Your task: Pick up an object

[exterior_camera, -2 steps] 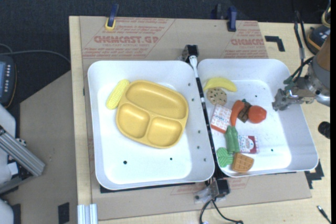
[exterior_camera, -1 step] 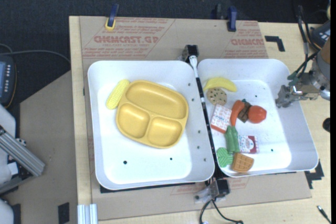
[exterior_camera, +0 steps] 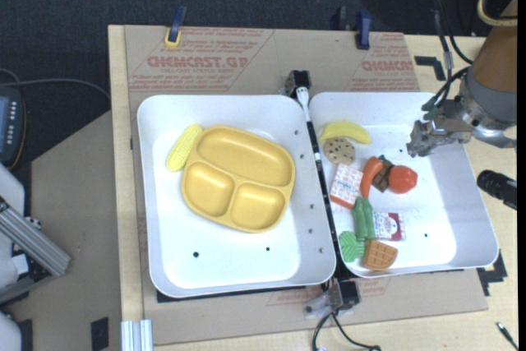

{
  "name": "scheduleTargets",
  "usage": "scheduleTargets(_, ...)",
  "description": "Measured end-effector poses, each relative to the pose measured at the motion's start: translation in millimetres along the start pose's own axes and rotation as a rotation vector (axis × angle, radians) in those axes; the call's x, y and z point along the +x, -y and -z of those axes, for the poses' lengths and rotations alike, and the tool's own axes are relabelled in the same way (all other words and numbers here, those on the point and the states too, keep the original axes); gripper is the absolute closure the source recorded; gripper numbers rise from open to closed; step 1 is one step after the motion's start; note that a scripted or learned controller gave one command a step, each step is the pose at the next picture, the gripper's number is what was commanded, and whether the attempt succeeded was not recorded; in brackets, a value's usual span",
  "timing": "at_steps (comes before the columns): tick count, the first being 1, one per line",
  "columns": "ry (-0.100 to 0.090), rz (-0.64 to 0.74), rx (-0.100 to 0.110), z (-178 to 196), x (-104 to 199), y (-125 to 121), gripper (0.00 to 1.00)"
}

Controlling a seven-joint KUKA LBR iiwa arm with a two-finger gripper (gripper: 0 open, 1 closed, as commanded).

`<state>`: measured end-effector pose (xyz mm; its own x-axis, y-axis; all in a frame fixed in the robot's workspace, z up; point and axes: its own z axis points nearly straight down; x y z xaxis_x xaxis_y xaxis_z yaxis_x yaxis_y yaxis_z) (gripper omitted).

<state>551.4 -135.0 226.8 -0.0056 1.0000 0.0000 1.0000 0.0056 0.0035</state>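
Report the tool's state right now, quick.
Tool: above the right bin, right of the tomato; nothing seen in its grip; open or shut cannot be told.

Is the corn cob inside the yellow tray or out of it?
Out. The corn cob lies on the left bin's floor against the tray's upper-left rim.
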Motion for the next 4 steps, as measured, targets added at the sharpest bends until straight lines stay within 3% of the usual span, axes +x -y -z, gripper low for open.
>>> scheduleTargets(3, -0.001, 0.000, -0.001, 9, 133, -114, 1.00)
scheduleTargets(4, 0.000, -0.004, 0.007, -10, 141, -116, 1.00)
